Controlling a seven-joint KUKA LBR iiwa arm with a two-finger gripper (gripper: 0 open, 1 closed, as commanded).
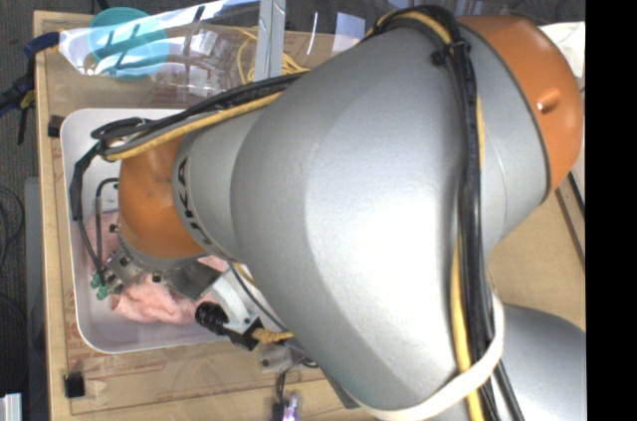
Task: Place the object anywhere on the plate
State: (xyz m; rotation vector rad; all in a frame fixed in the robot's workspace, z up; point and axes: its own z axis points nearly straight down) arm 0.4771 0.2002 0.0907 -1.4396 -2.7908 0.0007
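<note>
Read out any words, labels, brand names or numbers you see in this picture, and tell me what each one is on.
No text can be read.
The grey and orange arm shows no lettering.
The white bin and the pink object in it bear no label.
The clear plastic with a blue item at the bench's far corner shows no print that can be made out.
</note>
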